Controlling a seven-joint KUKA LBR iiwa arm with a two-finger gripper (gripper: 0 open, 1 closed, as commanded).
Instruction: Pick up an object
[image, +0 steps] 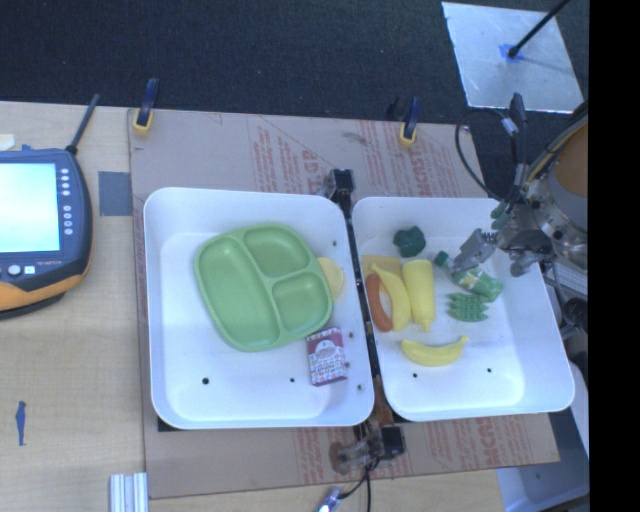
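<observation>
While the gripper (472, 262) is hanging low over the right bin (520, 395), reaching in from the right, its fingers are too blurred to tell how far apart they are standing or whether anything is caught between them. Lying just beside and partly beneath it is a green leafy toy (474, 298), near the bin's right wall. Sitting to its left are a yellow corn cob (419, 290), a yellow banana-like piece (392, 290) touching the cob, and an orange sausage-shaped piece (378, 302) pressing against the bin's left wall. Resting below these is a second yellow banana (434, 351), lying apart from the cob. Sitting nearer the top is a dark green broccoli-like piece (408, 240). Occupying the left bin (175, 400) are a green compartment plate (262, 285) lying flat, a pale yellow piece (333, 277) peeking out at the plate's right edge, and a small red packet (326, 357) whose printing is too small to read. Lying under both bins is a brown cardboard sheet (250, 150) carrying faint red lettering, illegible here, and being held by clamps (146, 110) at its far edge. Resting at the bench's left end is a handheld control pendant (40, 225) with a lit screen.
</observation>
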